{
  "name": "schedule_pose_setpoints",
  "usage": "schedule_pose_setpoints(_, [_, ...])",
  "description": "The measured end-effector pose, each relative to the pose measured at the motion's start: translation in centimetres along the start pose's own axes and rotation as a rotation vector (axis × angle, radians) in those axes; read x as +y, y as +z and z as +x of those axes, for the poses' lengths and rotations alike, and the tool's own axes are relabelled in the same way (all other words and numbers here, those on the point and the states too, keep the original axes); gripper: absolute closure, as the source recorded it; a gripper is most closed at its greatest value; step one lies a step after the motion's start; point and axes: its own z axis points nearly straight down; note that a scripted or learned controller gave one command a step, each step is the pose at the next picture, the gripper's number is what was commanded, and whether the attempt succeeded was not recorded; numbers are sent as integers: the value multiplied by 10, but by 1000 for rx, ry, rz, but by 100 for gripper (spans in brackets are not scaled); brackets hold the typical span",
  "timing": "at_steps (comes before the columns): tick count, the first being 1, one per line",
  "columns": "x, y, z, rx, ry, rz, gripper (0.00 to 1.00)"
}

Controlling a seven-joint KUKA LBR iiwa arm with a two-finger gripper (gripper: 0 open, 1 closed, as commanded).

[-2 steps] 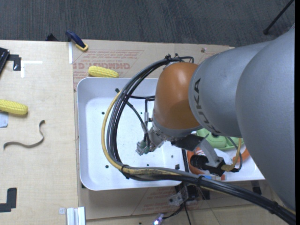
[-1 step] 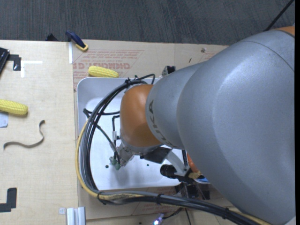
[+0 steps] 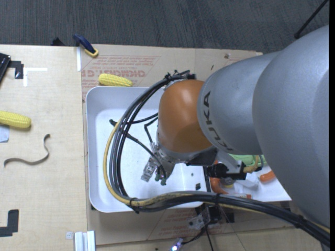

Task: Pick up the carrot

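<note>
A small orange piece [image 3: 267,177] that may be the carrot peeks out from under the arm at the right, lying in the right bin [image 3: 272,192]. Another orange-red bit [image 3: 219,186] shows beside it, near the dark parts under the wrist. The grey arm with its orange band [image 3: 180,119] hangs over the left bin [image 3: 97,140] and covers most of both bins. Below the band, a grey part of my gripper [image 3: 156,169] sticks out above the left bin's floor. Black and yellow cables loop around it.
A yellow corn cob [image 3: 115,80] lies on the cardboard just behind the left bin. A second cob [image 3: 14,120] and a curved grey strip [image 3: 31,156] lie on the bench at the left. A yellow-green object [image 3: 251,163] shows in the right bin.
</note>
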Motion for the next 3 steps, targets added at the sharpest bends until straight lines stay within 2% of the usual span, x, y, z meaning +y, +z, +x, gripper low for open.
schedule_pose_setpoints(1, [-87,-123,-49,-1,-271,-2,100])
schedule_pose_setpoints(2, [-65,-62,-35,3,-165,0,100])
schedule_pose_setpoints(3, [-46,52,-25,1,-312,-2,100])
